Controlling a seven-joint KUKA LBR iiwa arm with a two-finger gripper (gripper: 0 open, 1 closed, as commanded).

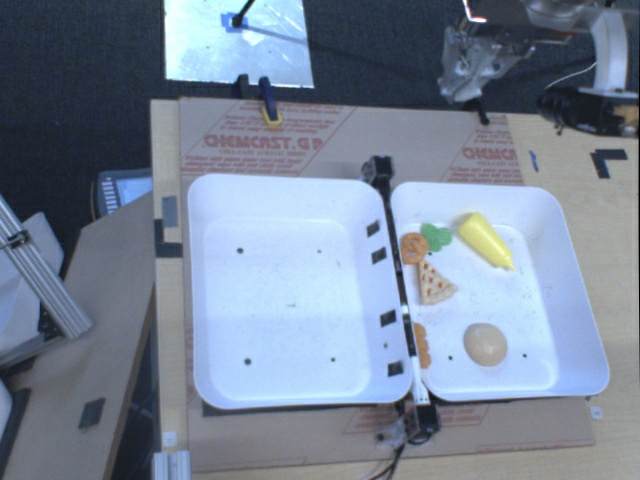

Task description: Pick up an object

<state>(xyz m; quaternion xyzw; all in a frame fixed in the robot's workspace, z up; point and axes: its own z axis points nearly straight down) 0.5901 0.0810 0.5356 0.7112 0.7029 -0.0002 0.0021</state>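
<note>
The tool [468, 80] hangs above the far edge of the table [250, 133], beyond the far rim of the right bin [570, 268] and clear of it. Its tip points down at the brown board under the bins, and nothing is between its fingers; whether they stand apart or together cannot be told from this slant.

All the pickable things lie in the right bin, toward the near side from the tool. Closest to it is the yellow cone [485, 238], in the bin's far half, its long axis running slantwise from the far-left down to the near-right, point toward the near-right. Just left of it sit a green piece [436, 235] and an orange round piece [414, 247], both hard by the divider between the bins. A pizza slice [435, 285] lies below them, and a tan ball [485, 345] rests near the bin's near edge, well apart from the rest. Another orange piece [421, 345] is against the bin's left wall. The left bin [200, 268] holds none of them.

So the coming move likely calls for a reach toward the near edge of the table and downward, the cone being the shortest trip.
</note>
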